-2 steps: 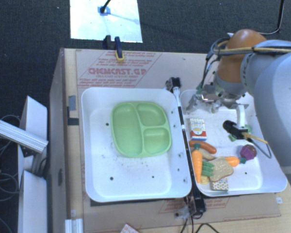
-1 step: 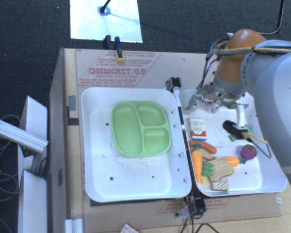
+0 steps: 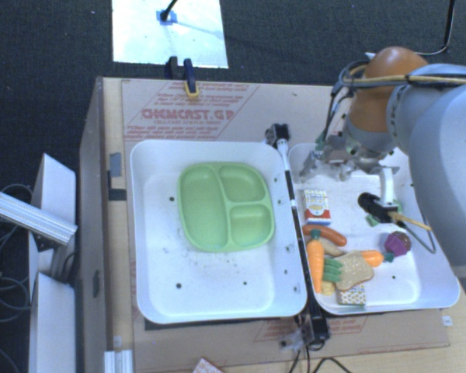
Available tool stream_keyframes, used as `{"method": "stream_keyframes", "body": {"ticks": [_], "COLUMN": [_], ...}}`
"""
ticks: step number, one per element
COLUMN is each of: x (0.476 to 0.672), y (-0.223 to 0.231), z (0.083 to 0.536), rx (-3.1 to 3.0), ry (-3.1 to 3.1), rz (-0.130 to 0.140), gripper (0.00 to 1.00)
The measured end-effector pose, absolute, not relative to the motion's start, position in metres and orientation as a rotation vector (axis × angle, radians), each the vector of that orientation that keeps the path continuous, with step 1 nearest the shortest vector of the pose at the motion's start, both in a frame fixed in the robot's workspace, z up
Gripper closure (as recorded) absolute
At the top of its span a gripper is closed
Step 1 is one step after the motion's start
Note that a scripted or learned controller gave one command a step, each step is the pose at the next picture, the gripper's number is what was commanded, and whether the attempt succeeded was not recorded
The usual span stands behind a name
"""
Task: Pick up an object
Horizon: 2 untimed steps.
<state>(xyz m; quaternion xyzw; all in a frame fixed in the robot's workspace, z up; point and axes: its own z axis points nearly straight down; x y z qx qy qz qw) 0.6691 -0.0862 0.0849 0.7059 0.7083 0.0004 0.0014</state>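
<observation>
Toast (image 3: 356,269): lying in the right bin's (image 3: 439,286) near part, beside 1 carrot (image 3: 316,264).
Carton (image 3: 317,205): lying farther back, by the bin's left wall.
End effector (image 3: 328,160): hovering just beyond the carton, at the far left corner; I cannot tell how open it is.

Dark carpet (image 3: 31,53) w/ white sheet (image 3: 167,22) behind bench (image 3: 217,103).
</observation>
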Motion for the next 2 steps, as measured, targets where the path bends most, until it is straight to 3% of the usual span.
{"method": "stream_keyframes", "body": {"ticks": [1,2], "x": [0.669,0.651], "y": [-0.094,-0.085], "z": [0.085,0.085], "rx": [2.218,2.219], "ry": [2.221,2.221], "rz": [0.001,0.001], "gripper": [0.00,0.00]}}
